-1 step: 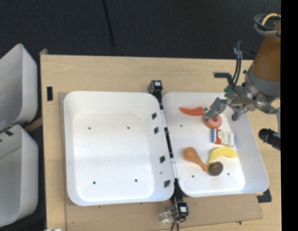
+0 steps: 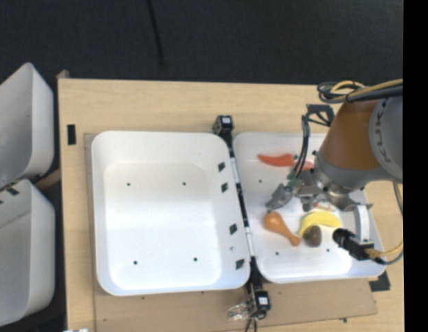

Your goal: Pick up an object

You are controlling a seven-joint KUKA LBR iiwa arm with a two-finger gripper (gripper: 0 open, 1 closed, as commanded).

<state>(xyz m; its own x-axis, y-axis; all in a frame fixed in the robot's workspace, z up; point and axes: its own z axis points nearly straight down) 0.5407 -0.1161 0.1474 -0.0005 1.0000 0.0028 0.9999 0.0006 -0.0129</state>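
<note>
Objects sit in the right bin (image 2: 269,272): nearest me a brown lump (image 2: 312,236), left of it an orange pear-shaped piece (image 2: 279,226), just beyond a yellow piece (image 2: 320,219). My gripper (image 2: 286,194) hangs above them; can't tell its finger state. Farthest, a red-orange strip (image 2: 276,160). Left bin (image 2: 103,206) alongside.

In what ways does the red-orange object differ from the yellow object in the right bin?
The red-orange object is long, thin and pointed; the yellow object is shorter and rounder. The red-orange object lies near the far wall of the right bin, partly behind the arm; the yellow object lies nearer the front, next to a small brown object. Both rest on the bin floor.
</note>
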